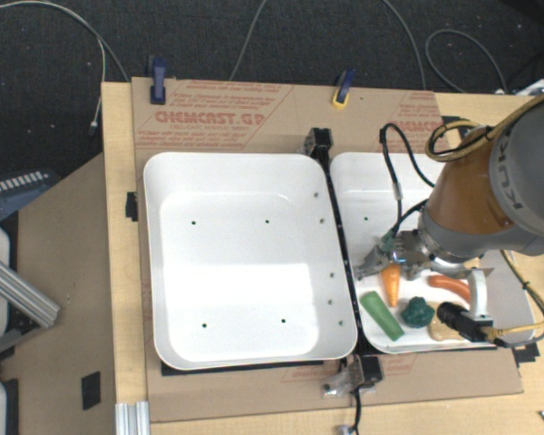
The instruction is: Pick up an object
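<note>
My gripper (392,259) is low over the right bin (367,188), near its left-front part. An orange carrot-shaped piece (392,285) lies directly below it and touches or nearly touches the gripper's tip. A green bar (381,316) lies just in front of the carrot. Beside the bar sits a teal lump (417,312). An orange-red curved piece (448,285) lies to the right, under the wrist. A tan piece (438,332) rests by the bin's front rim, partly hidden.
The left bin (245,252) stands beside the right one, parted from it by a black divider (337,234). The grey and orange arm (476,198) covers the right bin's right half. Clamps (343,87) and cables lie on the cardboard behind the bins.
</note>
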### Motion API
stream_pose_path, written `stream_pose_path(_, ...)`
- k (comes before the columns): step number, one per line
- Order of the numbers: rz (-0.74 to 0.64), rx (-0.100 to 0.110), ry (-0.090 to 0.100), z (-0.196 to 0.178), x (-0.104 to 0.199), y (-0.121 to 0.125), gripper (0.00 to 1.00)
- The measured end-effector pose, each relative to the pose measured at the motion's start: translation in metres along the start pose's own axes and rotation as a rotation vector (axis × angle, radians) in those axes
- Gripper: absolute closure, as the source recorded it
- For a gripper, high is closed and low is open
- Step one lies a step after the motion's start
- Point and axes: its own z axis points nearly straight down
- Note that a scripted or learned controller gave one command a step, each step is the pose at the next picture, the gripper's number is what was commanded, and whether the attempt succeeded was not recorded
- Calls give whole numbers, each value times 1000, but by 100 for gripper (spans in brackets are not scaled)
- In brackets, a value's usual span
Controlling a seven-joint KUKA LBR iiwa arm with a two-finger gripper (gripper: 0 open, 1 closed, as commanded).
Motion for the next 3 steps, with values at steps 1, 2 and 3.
stream_pose_path(1,1,0,0,0,-5,-8,0)
stream_pose_path(2,-1,-2,-1,0,2,20,0)
stream_pose_path(3,2,-1,-1,0,-26,26,0)
